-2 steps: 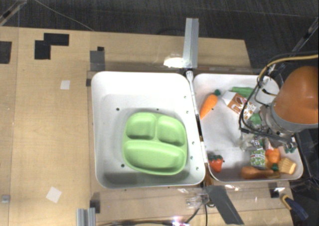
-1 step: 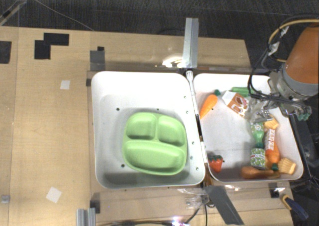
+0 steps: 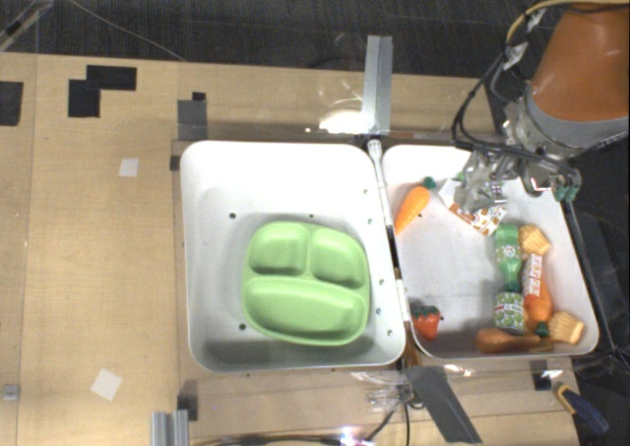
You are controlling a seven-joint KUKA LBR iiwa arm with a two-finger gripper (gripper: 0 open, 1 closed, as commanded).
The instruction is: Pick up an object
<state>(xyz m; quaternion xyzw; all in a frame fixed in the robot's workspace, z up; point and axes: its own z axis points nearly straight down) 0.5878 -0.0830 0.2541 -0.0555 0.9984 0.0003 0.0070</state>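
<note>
My gripper (image 3: 484, 188) hangs over the far part of the right bin (image 3: 448, 267), under the orange-banded wrist. Just below it lies a small white and red packet (image 3: 481, 219); whether the gripper touches it I cannot tell. An orange carrot (image 3: 412, 206) lies to the gripper's left, near the bin's left wall. Along the right side are a green can (image 3: 507, 248), a second green can (image 3: 510, 310), an orange bottle (image 3: 536, 288) and a tan cupcake (image 3: 566, 327). A brown piece (image 3: 506, 341) lies along the front wall, and a small red fruit (image 3: 426, 319) sits in the front left corner.
The left bin (image 3: 212, 237) holds a green divided plate (image 3: 307, 282) in its middle. A metal post (image 3: 378, 80) stands behind the wall between the bins. Black cables (image 3: 482, 99) loop down beside the wrist.
</note>
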